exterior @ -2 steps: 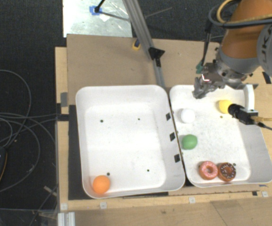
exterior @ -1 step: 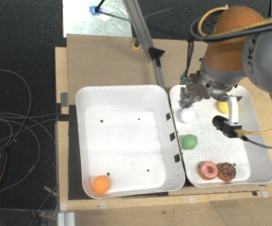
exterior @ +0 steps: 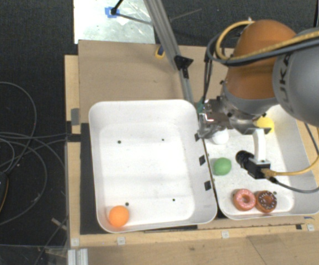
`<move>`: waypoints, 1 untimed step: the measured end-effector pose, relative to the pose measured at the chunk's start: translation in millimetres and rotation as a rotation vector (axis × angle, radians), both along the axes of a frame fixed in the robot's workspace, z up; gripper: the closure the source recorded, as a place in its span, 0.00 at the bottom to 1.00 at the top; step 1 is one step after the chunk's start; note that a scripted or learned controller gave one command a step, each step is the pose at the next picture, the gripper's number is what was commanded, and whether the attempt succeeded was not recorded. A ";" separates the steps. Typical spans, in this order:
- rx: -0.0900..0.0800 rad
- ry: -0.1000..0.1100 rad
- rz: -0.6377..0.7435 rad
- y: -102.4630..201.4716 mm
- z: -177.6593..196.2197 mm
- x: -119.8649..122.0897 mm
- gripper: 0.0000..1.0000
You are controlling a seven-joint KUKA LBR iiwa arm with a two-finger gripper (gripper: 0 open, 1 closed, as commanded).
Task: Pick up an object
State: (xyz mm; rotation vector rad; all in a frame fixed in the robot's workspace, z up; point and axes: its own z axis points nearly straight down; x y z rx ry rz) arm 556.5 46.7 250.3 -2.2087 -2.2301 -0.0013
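In the right bin (exterior: 308, 200) lie a green ball (exterior: 222, 166), a pink-frosted doughnut (exterior: 244, 199), a chocolate doughnut (exterior: 266, 201), a small white object (exterior: 221, 137) and a yellow object (exterior: 265, 123) partly hidden under the arm. An orange ball (exterior: 118, 216) rests in the front left corner of the left bin (exterior: 143, 148). My gripper (exterior: 209, 123) hangs low over the right bin's back left corner, just above and left of the white object. The arm's orange band covers much of that corner.
A slanted metal pole (exterior: 165, 29) crosses the bench behind the bins. A black block with a cable (exterior: 252, 164) hangs off the wrist near the green ball. The divider between the bins (exterior: 205, 164) lies right beside my gripper.
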 end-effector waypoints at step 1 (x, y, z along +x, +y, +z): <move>0.000 0.001 -0.001 37.8 -2.5 -42.8 1.00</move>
